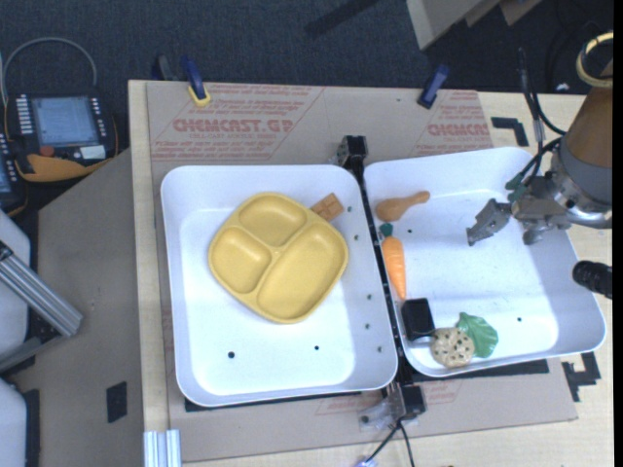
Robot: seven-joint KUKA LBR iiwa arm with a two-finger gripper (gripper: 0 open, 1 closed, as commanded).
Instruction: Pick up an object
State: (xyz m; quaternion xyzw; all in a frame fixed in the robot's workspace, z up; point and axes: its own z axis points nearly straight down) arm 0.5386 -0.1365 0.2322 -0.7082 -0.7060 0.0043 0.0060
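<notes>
Carrot [393,267], a small orange toy, lies lengthwise at the left wall of the right bin [545,290] and is judged the readiest object to pick: light, stiff, probably smooth plastic, best taken across its narrow middle, though the wall beside it leaves little room for a finger. From left to right: a control pendant [60,129] rests off the worktop [146,261]; the left bin [195,329] holds a yellow divided plate [278,257] with a small brown block [328,206] touching its upper right rim. In the right bin, a tan drumstick [403,204] lies just above the carrot; a black block [418,318], a cookie [451,346] and a green leaf [479,332] cluster near the front wall. The gripper [504,221] hangs over the bin's upper right, well apart from every object, its fingers spread and pinching nothing. Brown printed board covers the worktop; dark carpet lies beyond.
</notes>
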